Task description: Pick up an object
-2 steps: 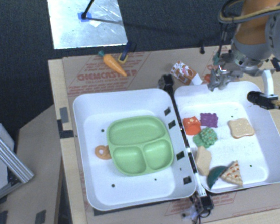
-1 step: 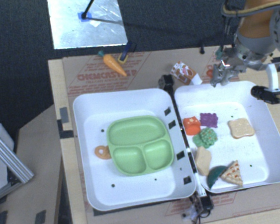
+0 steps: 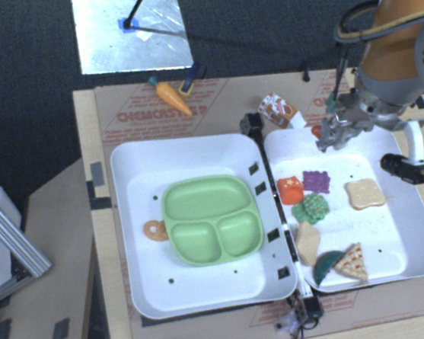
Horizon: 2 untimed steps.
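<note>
A toy carrot (image 3: 172,97) lies beside a foil sheet (image 3: 131,29).

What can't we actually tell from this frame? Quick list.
- Gripper, camera view: finger state unreadable, small and seen from above against the right bin's white wall.
- Red item beside the gripper: mostly hidden by it, identity unclear.
- Wrapped snack behind the bins: label too small to read.
- Dark green item: partly covered by the pizza slice, shape unclear.
</note>
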Motion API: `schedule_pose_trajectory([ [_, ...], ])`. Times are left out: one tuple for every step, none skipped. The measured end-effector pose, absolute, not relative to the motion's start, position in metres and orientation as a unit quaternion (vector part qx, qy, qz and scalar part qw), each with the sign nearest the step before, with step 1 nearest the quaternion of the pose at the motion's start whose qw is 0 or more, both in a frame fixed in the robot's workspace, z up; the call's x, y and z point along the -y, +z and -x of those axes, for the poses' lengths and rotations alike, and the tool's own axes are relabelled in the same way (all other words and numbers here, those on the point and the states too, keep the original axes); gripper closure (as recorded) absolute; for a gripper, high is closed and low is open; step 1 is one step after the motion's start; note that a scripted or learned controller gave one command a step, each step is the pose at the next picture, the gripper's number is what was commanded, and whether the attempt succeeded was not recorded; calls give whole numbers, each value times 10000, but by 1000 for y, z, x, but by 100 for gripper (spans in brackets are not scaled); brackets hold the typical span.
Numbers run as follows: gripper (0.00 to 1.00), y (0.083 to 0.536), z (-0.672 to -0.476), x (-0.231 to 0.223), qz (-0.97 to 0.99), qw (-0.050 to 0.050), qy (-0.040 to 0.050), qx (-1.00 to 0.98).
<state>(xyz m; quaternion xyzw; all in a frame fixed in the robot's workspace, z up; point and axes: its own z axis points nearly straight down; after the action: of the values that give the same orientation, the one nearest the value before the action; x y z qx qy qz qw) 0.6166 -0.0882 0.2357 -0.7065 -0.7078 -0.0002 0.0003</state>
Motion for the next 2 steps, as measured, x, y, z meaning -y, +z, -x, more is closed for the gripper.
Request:
schedule_pose_trajectory([
  [100, 227, -577, 69, 7069, 9, 5, 7073],
  [100, 217, -523, 61, 7072, 16, 9, 7070],
])
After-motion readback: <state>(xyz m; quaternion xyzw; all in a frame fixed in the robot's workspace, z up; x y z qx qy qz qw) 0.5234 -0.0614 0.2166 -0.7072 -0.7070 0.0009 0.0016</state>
